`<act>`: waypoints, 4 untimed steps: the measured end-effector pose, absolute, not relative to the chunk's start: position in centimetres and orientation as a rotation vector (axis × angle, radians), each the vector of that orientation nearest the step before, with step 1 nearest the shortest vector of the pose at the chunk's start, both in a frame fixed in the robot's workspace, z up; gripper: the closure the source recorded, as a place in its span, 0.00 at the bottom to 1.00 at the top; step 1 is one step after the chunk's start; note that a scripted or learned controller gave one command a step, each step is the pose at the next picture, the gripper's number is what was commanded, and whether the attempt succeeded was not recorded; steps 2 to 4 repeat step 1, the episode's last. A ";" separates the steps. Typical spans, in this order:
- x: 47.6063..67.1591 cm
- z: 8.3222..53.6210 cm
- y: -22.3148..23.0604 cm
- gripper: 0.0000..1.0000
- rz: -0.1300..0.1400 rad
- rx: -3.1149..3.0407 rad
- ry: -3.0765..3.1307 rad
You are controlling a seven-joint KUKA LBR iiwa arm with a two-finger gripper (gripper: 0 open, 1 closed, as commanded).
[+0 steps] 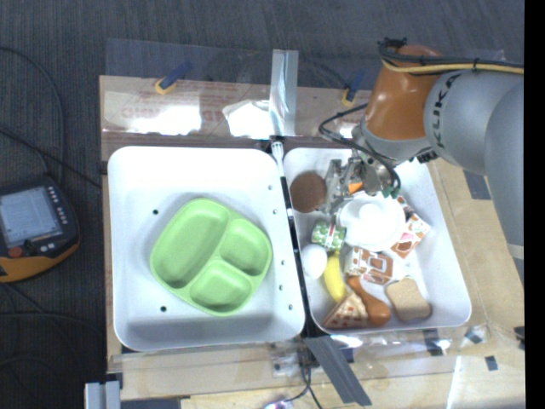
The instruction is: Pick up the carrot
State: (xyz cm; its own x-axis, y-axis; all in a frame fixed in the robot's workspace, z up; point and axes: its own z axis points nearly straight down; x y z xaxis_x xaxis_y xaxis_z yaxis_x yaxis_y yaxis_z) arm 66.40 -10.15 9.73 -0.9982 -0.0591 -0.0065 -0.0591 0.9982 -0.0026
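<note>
Camera view showed the gripper [342, 180] low in the right bin's [449, 254] upper part, reaching; whether it was open or holding anything, I cannot tell. An orange carrot [364, 177] sat beside it, so closing squarely seemed next.

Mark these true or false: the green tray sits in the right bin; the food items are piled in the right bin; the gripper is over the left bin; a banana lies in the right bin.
1. The green tray sits in the right bin. False: it lies in the left bin.
2. The food items are piled in the right bin. True.
3. The gripper is over the left bin. False: it is over the right bin's far end.
4. A banana lies in the right bin. True.
</note>
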 end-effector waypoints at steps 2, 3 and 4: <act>66.4 10.5 -10.1 1.00 -0.008 -0.096 3.135; 66.4 10.5 -10.1 1.00 -0.008 -0.096 3.135; 66.4 10.5 -10.1 1.00 -0.008 -0.096 3.135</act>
